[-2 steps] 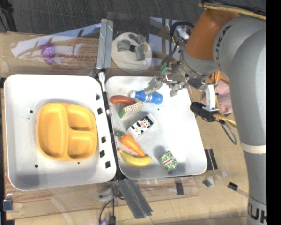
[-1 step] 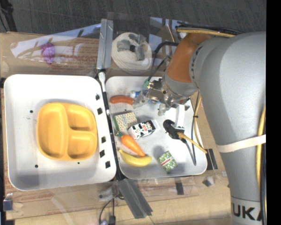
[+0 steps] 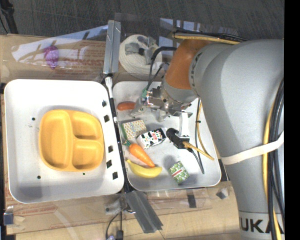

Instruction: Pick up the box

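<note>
A flat box [image 3: 134, 129] with a green edge and a dotted pale face lies in the right bin [image 3: 210, 176], near its left wall. A smaller green and red carton [image 3: 178, 172] lies tilted near the bin's front right. My gripper [image 3: 151, 102] hangs over the far part of this bin, above and slightly right of the flat box, with a small gap between them. The wrist and the big grey arm cover the bin's right side.
A reddish sausage [image 3: 125, 105] lies left of the gripper. A black-and-white patterned item [image 3: 151, 138], a carrot [image 3: 140, 154] and a banana [image 3: 144, 171] crowd the bin's front left. The left bin [image 3: 20, 184] holds a yellow compartment tray [image 3: 71, 139].
</note>
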Controlling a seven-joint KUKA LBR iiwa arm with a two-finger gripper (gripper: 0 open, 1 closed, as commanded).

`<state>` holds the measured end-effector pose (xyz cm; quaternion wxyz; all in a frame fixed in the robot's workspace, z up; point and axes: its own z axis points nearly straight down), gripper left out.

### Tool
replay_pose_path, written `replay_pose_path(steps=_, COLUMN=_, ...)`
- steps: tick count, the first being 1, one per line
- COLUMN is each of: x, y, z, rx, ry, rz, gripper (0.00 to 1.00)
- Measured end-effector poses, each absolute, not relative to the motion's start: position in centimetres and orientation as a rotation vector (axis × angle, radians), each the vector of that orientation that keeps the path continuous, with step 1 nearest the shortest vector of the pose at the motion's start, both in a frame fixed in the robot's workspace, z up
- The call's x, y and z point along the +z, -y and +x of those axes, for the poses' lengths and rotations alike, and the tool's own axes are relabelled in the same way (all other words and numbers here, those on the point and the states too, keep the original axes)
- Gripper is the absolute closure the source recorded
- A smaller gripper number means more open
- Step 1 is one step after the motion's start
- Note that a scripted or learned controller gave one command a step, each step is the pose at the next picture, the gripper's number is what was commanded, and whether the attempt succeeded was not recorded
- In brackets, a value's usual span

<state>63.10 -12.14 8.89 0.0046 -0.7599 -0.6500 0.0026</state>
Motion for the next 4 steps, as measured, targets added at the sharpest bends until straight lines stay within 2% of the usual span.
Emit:
replay_pose_path(steps=1, x=8.8, y=9.8, z=62.3, rx=0.011, ry=2.171, rz=-2.256, gripper=0.0)
replay_pose_path(steps=2, x=8.9, y=10.1, z=65.5, rx=0.017, ry=2.046, rz=-2.375, gripper=0.0)
replay_pose_path(steps=3, x=8.8, y=10.4, z=56.9, rx=0.009, ry=2.052, rz=-2.367, gripper=0.0)
replay_pose_path(steps=4, x=9.5, y=10.4, z=56.9, rx=0.016, ry=2.054, rz=-2.359, gripper=1.0)
